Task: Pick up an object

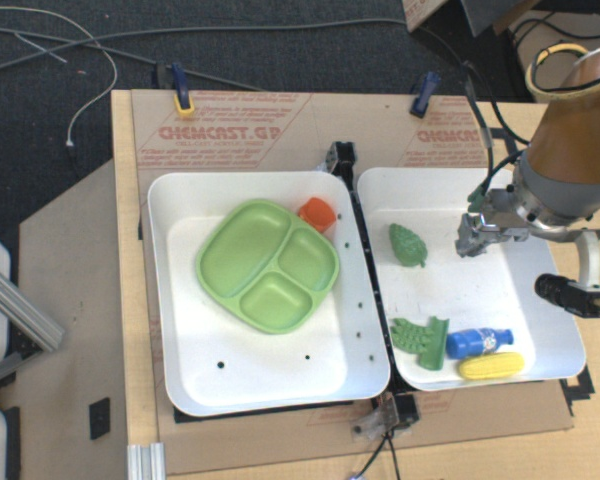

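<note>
Green moulded tray [268,265], three-sectioned, lies in the left bin [170,298]. Metal claw [473,236] hangs over the right bin [560,348]; its state can't be told.

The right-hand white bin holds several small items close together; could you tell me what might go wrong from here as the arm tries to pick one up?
1. The blue plastic bottle, yellow corn-shaped toy and flat green toy lie packed together near the front wall of the right-hand white bin, so a grasp there may catch two or slip.
2. The gripper hangs near the leafy green toy, and might nudge it aside.
</note>
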`<state>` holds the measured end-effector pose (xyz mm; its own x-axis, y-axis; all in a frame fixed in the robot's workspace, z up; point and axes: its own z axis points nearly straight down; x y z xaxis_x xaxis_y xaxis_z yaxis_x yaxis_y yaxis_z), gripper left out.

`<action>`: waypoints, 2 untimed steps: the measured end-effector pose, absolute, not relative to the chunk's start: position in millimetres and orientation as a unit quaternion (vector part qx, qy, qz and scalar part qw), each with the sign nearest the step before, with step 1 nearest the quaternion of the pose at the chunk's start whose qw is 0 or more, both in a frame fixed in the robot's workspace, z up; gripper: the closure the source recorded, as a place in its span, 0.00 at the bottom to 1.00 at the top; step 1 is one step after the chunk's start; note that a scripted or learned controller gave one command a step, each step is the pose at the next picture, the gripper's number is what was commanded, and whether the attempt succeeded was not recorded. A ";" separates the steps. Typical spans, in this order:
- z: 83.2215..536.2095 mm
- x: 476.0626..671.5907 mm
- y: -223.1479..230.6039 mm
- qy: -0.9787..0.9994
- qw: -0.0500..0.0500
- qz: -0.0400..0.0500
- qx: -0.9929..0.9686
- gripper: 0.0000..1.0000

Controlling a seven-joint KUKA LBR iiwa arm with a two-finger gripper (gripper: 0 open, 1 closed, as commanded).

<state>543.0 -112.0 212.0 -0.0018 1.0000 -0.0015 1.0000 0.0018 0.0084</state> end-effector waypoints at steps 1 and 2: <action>276.0 548.8 -113.8 0.708 0.004 0.003 0.707 1.00; 278.6 549.4 -113.7 0.707 0.001 0.001 0.707 1.00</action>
